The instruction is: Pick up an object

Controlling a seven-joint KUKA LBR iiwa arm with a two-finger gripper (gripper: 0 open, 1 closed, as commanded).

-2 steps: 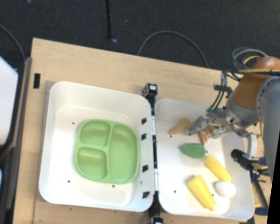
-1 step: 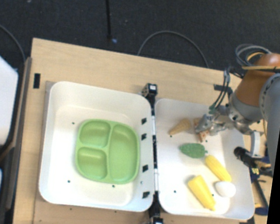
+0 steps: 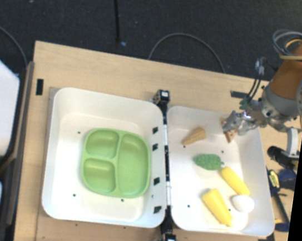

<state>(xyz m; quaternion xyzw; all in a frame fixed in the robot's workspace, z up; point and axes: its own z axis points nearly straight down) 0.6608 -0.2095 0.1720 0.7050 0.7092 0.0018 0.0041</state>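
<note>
The task looks barely begun, judging by how things lie: every object rests on a bin floor and nothing is lifted. The gripper (image 3: pixel 232 127) hangs over the far right corner of the right bin (image 3: pixel 183 206), low above the floor, with a small brownish bit just at its tip; whether that bit is part of the tool or a separate piece cannot be told, and the state of the pincer cannot be told either, since it is too small and blurred here. The candidates for picking all lie in the right bin: a tan cone (image 3: pixel 195 136) near the far edge, closest to the gripper, a green leafy piece (image 3: pixel 208 161) in the middle, one yellow corn cob (image 3: pixel 235 181) beside it toward the right edge, a second yellow corn cob (image 3: pixel 217 206) near the near edge, and a white egg (image 3: pixel 242 204) touching or just beside them by the near right corner. What is left is the whole grasp and lift. The left bin (image 3: pixel 55 198) carries a green divided plate (image 3: pixel 116 163) in its middle. Both bins sit side by side on a pale wooden bench (image 3: pixel 113 72), with dark carpet and loose black cables (image 3: pixel 188 41) beyond its far edge.
</note>
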